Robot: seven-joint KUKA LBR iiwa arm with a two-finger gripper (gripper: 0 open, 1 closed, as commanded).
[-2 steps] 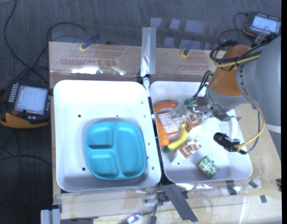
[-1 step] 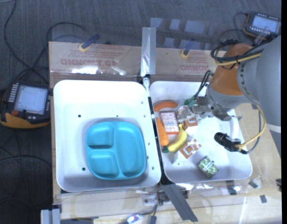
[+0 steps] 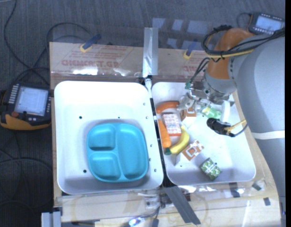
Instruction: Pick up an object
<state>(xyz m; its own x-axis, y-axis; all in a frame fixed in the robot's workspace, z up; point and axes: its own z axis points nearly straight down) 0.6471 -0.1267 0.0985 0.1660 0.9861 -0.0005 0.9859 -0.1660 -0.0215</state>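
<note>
I am hanging low over the far part of the right bin, my jaws pointing down near the orange-and-white carton; whether they are apart or together I cannot tell. The banana, carrot and green box are lying loose nearby. The blue divided plate is sitting in the left bin.

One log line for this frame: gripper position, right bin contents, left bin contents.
gripper: low over right bin, far end | right bin: banana, carrot, small packs | left bin: blue tray
</note>
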